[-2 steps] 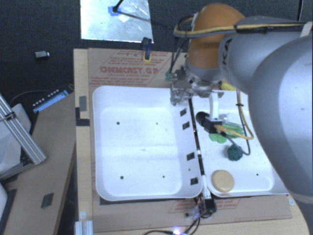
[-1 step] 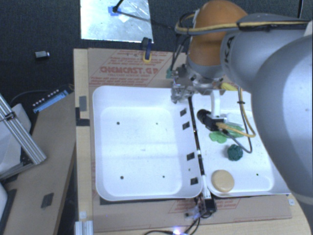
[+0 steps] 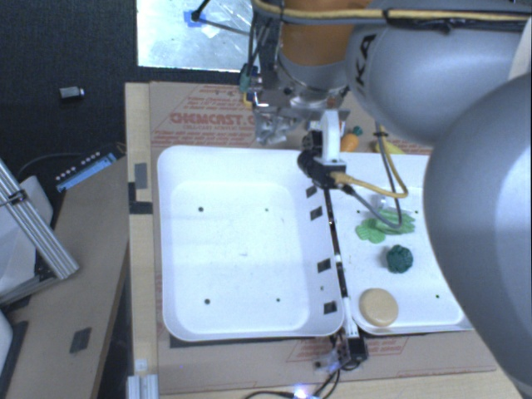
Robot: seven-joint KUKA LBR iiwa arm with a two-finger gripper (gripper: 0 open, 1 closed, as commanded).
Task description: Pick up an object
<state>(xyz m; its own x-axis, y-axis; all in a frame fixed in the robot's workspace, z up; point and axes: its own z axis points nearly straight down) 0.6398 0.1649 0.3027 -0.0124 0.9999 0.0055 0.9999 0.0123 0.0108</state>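
The right bin [image 3: 432,306] holds a dark green knobbly object [image 3: 400,258], a flat light green leafy piece [image 3: 372,228] and a round tan disc [image 3: 378,307]. A small orange object [image 3: 351,140] lies at that bin's back edge, partly hidden by the arm. My gripper [image 3: 269,130] hangs over the back rim of the left bin [image 3: 233,248], left of the divider and well away from those objects. I see nothing in it.
The grey arm with its orange band [image 3: 324,15] covers the upper right of the view and hides part of the right bin. A yellow cable [image 3: 378,191] loops down over the divider. A cardboard sheet [image 3: 199,115] lies under both bins.
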